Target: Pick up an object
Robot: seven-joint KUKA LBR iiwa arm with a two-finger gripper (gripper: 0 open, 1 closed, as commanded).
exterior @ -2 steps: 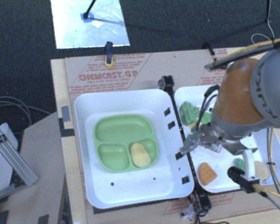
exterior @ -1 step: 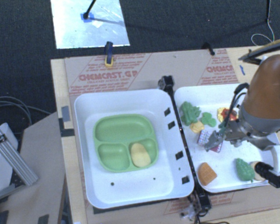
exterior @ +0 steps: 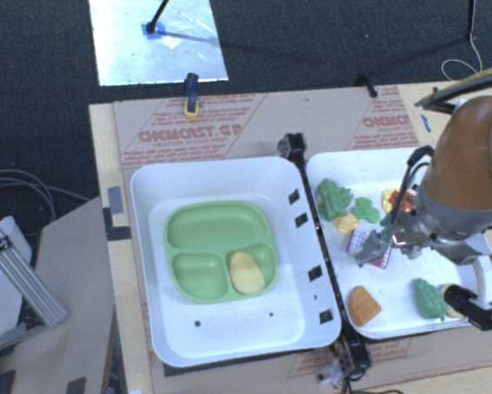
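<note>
On the left side of the bench sits the left bin (exterior: 162, 270), with a green divided tray (exterior: 218, 225) lying flat in it. A pale yellow, potato-like piece (exterior: 247, 273) rests in the tray's lower right compartment; the other compartments look bare.

Past the black divider (exterior: 320, 254) between the two bins, the right bin (exterior: 326, 167) holds the loose objects, any of which would serve for this task. Toward its upper left lies a green leafy piece (exterior: 333, 197), with a small yellow piece (exterior: 346, 222) just below it and another small green piece (exterior: 367, 210) beside that. Near the bin's lower edge lies an orange, bread-like piece (exterior: 363, 304), well apart from the cluster, and further right a green broccoli-like piece (exterior: 429, 298).

The gripper (exterior: 376, 249) is low over the middle of the right bin, and between its fingertips there appears to be a small pink and white piece (exterior: 360, 241) (too small to make out with confidence). The jaws look drawn in around it, though I cannot tell whether they truly pinch it or only touch it. The grey arm with its orange band (exterior: 478, 159) fills the bin's right side.

To do this step well, I judge the fingers should close firmly on the piece's middle, then the arm should rise straight up, slowly, so the piece does not twist out or drag the yellow piece close by.
</note>
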